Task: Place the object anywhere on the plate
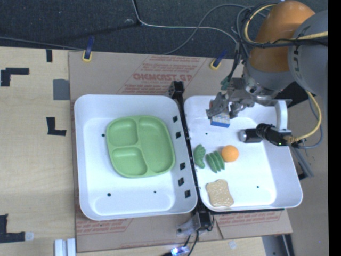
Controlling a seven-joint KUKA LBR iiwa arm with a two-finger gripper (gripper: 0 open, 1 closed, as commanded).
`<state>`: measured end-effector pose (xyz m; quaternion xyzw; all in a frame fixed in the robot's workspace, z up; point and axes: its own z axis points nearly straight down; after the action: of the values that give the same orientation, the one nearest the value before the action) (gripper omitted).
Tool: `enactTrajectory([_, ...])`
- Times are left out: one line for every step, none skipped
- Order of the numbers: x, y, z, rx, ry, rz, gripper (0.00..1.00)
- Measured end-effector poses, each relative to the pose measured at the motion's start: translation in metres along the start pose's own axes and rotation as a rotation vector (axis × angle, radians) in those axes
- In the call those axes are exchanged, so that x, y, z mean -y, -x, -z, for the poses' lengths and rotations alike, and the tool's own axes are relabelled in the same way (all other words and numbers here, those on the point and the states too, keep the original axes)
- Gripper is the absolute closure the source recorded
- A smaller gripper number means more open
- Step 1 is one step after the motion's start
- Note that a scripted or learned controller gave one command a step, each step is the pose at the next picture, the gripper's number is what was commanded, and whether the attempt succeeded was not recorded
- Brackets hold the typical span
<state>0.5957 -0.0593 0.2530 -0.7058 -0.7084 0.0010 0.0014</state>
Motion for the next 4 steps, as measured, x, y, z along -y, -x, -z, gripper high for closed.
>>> enactTrajectory([0.007, -0.046, -0.004, 0.0, 0.0, 0.001, 1.0])
enactTrajectory([0.031, -0.102, -0.007, 0.0, 0.0, 0.002, 1.0])
enactTrajectory([0.041, -0.153, -0.026, 0.0, -0.001, 0.002, 1.0])
enactTrajectory([0.063, -0.201, -0.04, 0.001, -0.002, 0.002, 1.0])
